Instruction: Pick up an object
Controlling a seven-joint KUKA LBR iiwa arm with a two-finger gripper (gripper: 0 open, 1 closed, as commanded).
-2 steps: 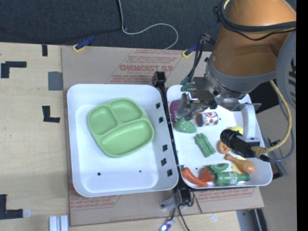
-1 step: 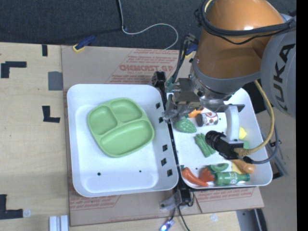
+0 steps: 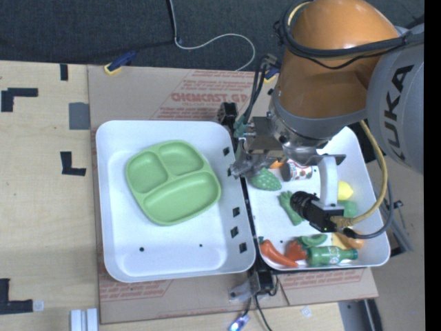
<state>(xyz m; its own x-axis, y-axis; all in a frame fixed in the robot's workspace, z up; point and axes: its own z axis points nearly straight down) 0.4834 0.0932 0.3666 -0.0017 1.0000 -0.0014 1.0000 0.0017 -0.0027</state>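
From my remote station I watch the arm (image 3: 331,61) lean in over the right-hand bin (image 3: 365,154), its end effector (image 3: 256,158) hanging low at that bin's left wall, right above a small green dimpled toy (image 3: 265,180) that looks like a plastic fruit or vegetable; whether the end effector is open or closed I cannot tell, since the wrist housing covers it. That green toy seems the likeliest pick: probably light, hollow and stiff, with a bumpy skin that should give some purchase, best pinched across its narrow middle. Nearer the bin's front wall lie a green bottle (image 3: 331,256) on its side and a red-orange pepper-like piece (image 3: 279,252), both smooth and rounded, so apt to slip or roll. A yellow piece (image 3: 344,190) sits toward the bin's right side. Left of this bin, the other bin (image 3: 117,254) carries a green divided plate (image 3: 172,181).
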